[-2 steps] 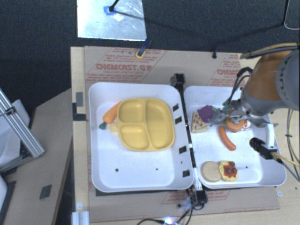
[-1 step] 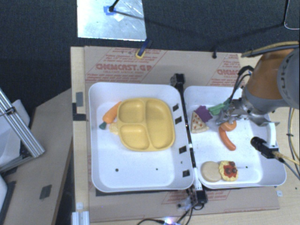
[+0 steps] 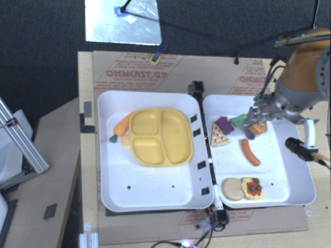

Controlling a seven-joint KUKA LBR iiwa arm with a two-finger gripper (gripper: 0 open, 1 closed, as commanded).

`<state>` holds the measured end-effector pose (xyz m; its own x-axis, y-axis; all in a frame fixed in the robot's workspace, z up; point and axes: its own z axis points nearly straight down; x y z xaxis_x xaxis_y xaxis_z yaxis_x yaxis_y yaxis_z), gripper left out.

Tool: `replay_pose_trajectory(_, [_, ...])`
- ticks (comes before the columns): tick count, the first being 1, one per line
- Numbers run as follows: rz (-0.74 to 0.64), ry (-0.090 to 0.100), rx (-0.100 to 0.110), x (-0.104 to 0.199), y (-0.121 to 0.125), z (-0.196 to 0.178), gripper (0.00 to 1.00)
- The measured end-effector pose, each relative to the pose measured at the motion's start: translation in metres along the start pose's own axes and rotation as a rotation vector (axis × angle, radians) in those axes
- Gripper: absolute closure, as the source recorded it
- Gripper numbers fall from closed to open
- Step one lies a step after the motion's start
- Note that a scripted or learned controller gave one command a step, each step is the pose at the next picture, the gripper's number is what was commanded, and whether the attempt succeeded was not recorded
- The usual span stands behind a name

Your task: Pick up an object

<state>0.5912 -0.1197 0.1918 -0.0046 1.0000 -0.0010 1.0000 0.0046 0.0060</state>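
The small orange toy food piece [image 3: 258,128] lies in the upper part of the right bin [image 3: 300,190], directly under the gripper [image 3: 255,124], which sits low over it and hides part of it. Whether the claw is apart or clamped on the piece I cannot tell; the wrist body covers that spot.

Judged by its look, the piece is a light, rigid plastic toy with a smooth, rounded skin, so it may squirt sideways out of a pinch that lands off-centre. The safest hold would be across its narrow width at the middle, with the tips reaching well down toward the bin floor.

Just at nine o'clock from it lies a green toy piece [image 3: 238,120], and beyond that, touching or nearly so, a purple toy piece [image 3: 224,124]; both are near enough to be nudged by a wide approach. At seven o'clock sits a pizza slice toy [image 3: 220,136], and at six o'clock, a little apart, a sausage toy [image 3: 250,152] lying on a slant. Farther down, near the bin's lower edge, a round bun toy [image 3: 232,188] rests just beside a small spaghetti-like toy [image 3: 252,188] (red on yellow).

The left bin [image 3: 114,190] holds a yellow divided plate [image 3: 176,138], with a toy carrot [image 3: 122,124] tucked against its ten o'clock edge.
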Motion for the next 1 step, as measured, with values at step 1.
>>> replay_pose_trajectory(1, [0.0,0.0,0.001,0.0001,0.0014,-0.0348,1.0])
